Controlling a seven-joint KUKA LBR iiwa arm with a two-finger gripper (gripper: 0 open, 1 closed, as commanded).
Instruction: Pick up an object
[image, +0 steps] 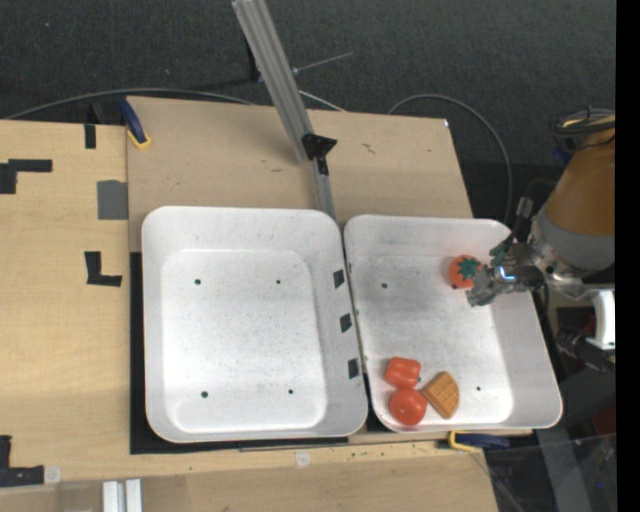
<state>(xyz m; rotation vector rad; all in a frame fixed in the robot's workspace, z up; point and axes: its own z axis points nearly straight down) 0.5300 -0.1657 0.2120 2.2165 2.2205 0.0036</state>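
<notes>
In the right bin (430, 320) an orange-red fruit with a green top (462, 271) lies near the far right side. My gripper (488, 282) hangs just right of it, very close to or touching the fruit, which is not seen between the fingers. Near the bin's front edge lie a red pepper (401, 373), a red tomato (407, 407) and a tan waffle-like cookie (442, 394), close together.
The left bin (240, 320) sits beside the right one, joined by black clips (345, 322). A grey metal pole (285, 85) slants in from the back toward the bins' seam. The arm's orange band (590, 195) is at the right edge.
</notes>
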